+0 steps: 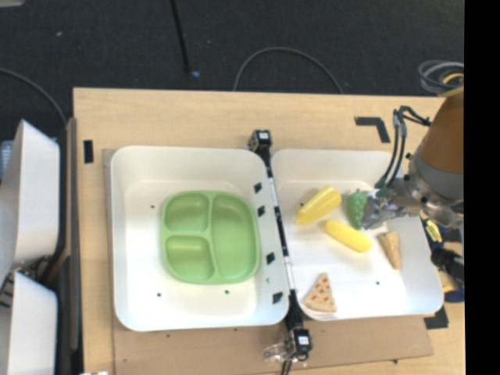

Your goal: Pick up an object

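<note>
On top of the pale wooden bench [187, 116], two shallow white plastic bins are sitting side by side, smooth-walled with rounded corners, and a row of small black clips is running down the seam between them. The left bin [129, 209] is holding a light green moulded plastic tray [211, 237], rounded at the corners and split into three compartments, lying flat near the bin's middle. The right bin [406, 291] is carrying the toy food. From the right edge the grey arm with its orange band [445, 143] is leaning in over that bin, and the two-finger gripper [375, 209] is hanging low against a knobbly green toy vegetable [358, 207]; from where I am standing I cannot tell whether the fingers are spread or closed, or whether they have hold of it. Just left of the green piece a glossy yellow toy pepper [319, 205] is lying tilted, and below it a smooth yellow oblong piece [348, 236] is resting apart. A tan cone-shaped piece [391, 249] is lying near the gripper's lower side. A triangular toy pizza slice [320, 294], dotted red, is sitting in the bin's lower left corner.
</note>
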`<action>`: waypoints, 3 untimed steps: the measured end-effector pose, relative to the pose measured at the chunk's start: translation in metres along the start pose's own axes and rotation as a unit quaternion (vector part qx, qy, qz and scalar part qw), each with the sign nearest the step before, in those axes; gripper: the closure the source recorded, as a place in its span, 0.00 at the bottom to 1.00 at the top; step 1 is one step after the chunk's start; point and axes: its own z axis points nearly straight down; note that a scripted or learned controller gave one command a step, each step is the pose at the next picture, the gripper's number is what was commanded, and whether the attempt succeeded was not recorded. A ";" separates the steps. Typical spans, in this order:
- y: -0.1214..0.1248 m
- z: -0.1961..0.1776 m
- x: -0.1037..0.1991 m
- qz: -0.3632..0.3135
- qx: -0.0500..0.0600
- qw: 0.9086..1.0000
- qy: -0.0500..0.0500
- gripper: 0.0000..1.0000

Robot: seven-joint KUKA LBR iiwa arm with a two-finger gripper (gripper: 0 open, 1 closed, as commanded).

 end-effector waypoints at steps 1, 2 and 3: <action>0.006 -0.006 0.044 0.001 -0.001 1.000 0.000 1.00; 0.014 0.005 0.093 0.001 0.001 1.000 0.000 1.00; 0.026 -0.006 0.147 0.000 0.000 1.000 0.000 1.00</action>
